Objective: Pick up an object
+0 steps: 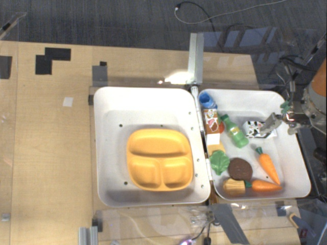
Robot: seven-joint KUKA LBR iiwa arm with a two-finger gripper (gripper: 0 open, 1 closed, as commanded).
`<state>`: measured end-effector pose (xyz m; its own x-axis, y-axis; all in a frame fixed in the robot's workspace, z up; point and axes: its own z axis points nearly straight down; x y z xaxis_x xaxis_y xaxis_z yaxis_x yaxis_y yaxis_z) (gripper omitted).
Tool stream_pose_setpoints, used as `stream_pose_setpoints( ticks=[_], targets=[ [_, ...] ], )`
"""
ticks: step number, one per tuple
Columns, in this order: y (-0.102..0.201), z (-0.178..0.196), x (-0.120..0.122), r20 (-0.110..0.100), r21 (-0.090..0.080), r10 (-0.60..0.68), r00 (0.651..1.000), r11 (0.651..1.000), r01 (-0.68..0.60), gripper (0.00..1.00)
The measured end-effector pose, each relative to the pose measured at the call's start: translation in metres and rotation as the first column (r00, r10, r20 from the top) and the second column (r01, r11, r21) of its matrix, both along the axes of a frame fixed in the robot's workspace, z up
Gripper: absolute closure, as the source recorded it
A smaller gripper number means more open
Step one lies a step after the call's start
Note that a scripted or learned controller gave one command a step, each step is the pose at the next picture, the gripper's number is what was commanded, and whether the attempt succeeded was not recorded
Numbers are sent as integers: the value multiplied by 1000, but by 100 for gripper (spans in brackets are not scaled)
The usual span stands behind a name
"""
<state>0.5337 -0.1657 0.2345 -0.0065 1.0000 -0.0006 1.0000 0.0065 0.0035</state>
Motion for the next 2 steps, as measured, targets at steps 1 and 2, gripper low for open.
stream_pose_setpoints(
  ticks=[1, 2],
  targets=[
    [-24, 43, 29, 3, -2, 53, 999, 999, -53, 0],
    [-40, -88, -46, -1, -1, 438, 899, 899, -438, 0]
  ],
)
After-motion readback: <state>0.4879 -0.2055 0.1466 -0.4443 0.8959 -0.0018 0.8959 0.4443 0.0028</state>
